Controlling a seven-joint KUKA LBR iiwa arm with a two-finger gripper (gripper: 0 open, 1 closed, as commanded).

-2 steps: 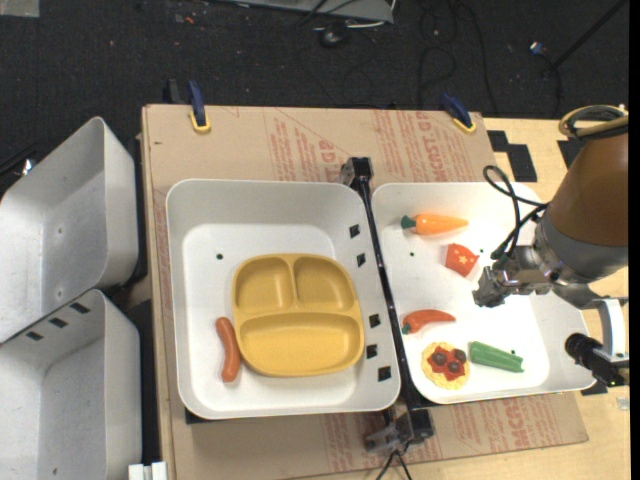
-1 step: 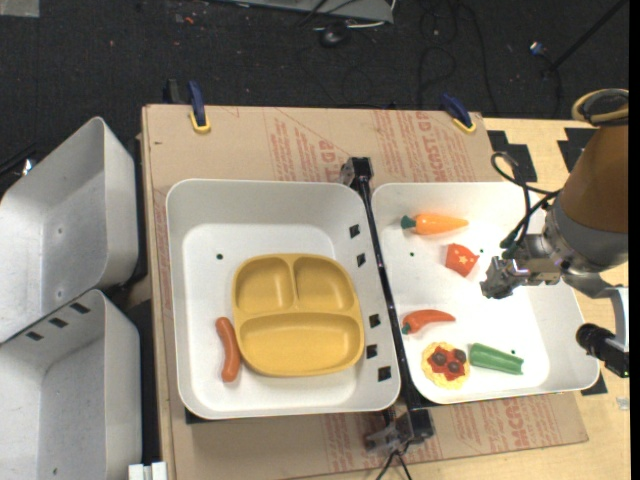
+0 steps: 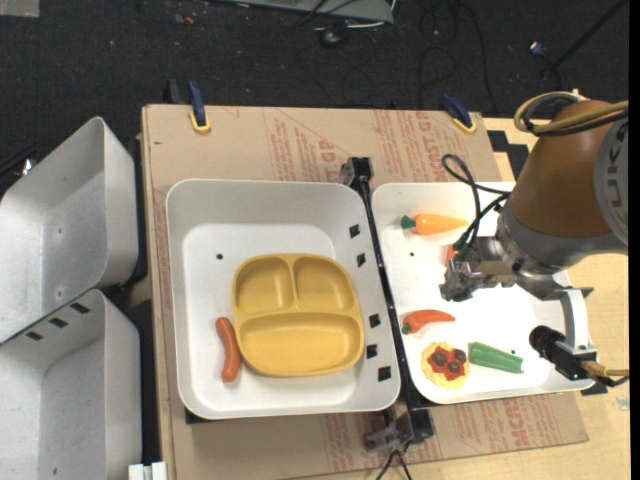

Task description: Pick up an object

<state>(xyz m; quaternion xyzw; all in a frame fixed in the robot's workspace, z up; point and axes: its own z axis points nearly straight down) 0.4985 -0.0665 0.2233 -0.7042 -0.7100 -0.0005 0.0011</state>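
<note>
In the right bin (image 3: 520, 388) lie an orange carrot (image 3: 437, 224) near the far wall, a red chili pepper (image 3: 427, 319) by the left wall, a small pizza slice (image 3: 445, 363) at the front and a green vegetable (image 3: 496, 357) next to it. My gripper (image 3: 459, 274) hangs over the middle-left of this bin, between the carrot and the chili pepper. A bit of red (image 3: 452, 256) shows at its far side; I cannot tell what it is. The arm's wrist covers the bin's right part.
The left bin (image 3: 190, 268) holds a yellow divided plate (image 3: 297, 314) and an orange-brown sausage (image 3: 229, 348) beside the plate's left edge. A black divider (image 3: 378, 268) runs between the bins. White containers (image 3: 60, 268) stand at the far left, off the bench.
</note>
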